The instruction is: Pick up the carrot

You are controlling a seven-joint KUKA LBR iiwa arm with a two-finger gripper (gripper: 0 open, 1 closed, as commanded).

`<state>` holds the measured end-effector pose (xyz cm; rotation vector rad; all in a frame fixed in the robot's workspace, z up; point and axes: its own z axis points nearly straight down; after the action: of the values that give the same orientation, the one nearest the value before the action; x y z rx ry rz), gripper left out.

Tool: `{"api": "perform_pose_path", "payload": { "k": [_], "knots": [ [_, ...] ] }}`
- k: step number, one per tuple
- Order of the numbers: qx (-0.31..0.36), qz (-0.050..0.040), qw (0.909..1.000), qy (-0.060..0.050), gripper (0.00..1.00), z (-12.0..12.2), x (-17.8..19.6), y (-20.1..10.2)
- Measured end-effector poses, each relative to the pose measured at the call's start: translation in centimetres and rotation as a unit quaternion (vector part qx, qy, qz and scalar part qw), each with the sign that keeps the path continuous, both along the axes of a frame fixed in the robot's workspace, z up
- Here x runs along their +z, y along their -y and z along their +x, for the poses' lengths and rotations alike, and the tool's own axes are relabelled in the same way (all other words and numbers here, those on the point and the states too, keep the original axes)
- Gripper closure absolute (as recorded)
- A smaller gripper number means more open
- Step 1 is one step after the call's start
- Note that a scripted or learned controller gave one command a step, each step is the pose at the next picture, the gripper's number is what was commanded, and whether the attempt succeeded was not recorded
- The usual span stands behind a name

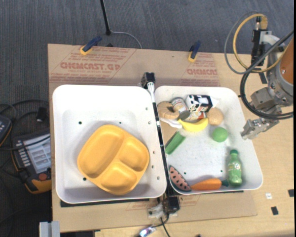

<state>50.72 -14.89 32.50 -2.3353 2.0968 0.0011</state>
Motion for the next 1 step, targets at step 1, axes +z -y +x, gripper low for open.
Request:
{"api": "perform_pose_path", "payload": {
  "k": [1],
  "knots": [
    [0.279,0.0004,0.9604,0.0,1.0,3.71,-0.96,2.36]
  ]
}}
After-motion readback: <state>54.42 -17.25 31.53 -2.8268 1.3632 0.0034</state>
